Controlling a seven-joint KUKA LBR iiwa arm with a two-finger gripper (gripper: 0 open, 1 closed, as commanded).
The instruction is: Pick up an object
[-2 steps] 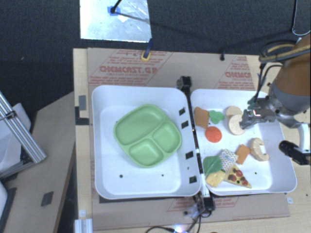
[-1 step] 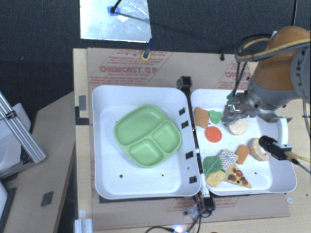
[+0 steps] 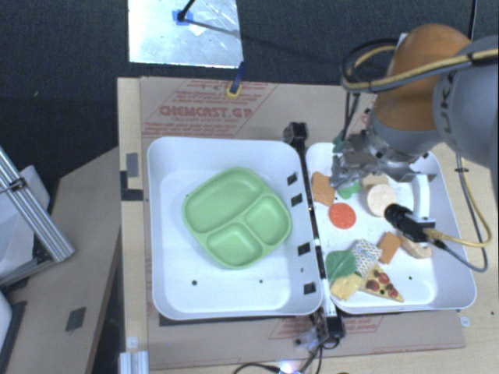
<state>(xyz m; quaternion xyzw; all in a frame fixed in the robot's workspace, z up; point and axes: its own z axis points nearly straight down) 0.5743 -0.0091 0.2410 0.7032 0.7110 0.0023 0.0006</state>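
I see the fingers (image 3: pixel 344 179) down low in the right bin (image 3: pixel 446 283), at its far end, close to the wall shared with the left bin (image 3: pixel 178 162). I can't tell whether they're apart or together; the wrist covers them from this angle.

Candidates, relative to the fingers:
- small green piece (image 3: pixel 350 185): right at the tips, partly hidden. I can't tell if they touch it.
- orange wedge (image 3: pixel 322 187): just beside them, on the left-bin side.
- red disc (image 3: pixel 342 216): near, on the camera side.
- pale round slice (image 3: pixel 380 199): near, on the arm side.
- orange block (image 3: pixel 389 247): further out toward the camera, beyond the pale slice.
- green leaf (image 3: pixel 339 265), yellow piece (image 3: pixel 347 287) and pizza slice (image 3: pixel 382 284): well apart from them, bunched at the bin's near end.

The green divided plate (image 3: pixel 236 216) lies flat in the left bin, well apart from the fingers, across the shared wall.
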